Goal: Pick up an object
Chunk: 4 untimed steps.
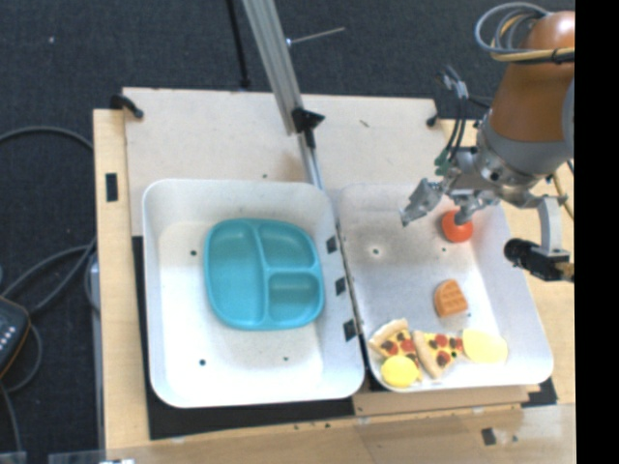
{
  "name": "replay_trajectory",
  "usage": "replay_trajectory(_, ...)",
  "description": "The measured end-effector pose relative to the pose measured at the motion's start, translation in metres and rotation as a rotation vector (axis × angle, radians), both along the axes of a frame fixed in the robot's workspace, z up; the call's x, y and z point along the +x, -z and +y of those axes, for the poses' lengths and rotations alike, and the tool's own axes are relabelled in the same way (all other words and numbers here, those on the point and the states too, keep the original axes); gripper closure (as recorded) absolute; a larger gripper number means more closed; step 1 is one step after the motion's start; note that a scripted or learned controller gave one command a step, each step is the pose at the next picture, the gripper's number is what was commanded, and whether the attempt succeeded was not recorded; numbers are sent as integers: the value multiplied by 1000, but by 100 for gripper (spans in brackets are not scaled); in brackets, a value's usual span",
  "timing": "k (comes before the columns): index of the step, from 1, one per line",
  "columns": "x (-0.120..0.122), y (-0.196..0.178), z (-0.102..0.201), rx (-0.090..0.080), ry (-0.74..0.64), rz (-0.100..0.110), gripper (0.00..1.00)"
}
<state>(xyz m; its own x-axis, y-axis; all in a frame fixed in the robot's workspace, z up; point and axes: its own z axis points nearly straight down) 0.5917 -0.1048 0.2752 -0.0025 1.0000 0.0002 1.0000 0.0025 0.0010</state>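
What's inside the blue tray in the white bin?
The blue tray has three compartments with nothing visible inside. It sits in the left bin. Whatever is beneath the tray is covered.

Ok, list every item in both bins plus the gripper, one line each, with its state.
gripper: over the right bin's far end, above the orange-red item
orange-red item: in the right bin, partly under the gripper
blue divided tray: flat in the left bin, compartments bare
bread piece: lying in the right bin
pizza slices: lying at the near edge
yellow pieces: beside the pizza
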Motion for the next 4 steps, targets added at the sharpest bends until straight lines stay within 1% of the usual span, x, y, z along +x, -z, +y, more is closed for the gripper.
replay_trajectory(1,0,0,0,0,1,0,0)
replay_trajectory(2,8,51,-7,-2,4,5,0)
replay_trajectory(4,4,141,-22,-2,4,4,0)
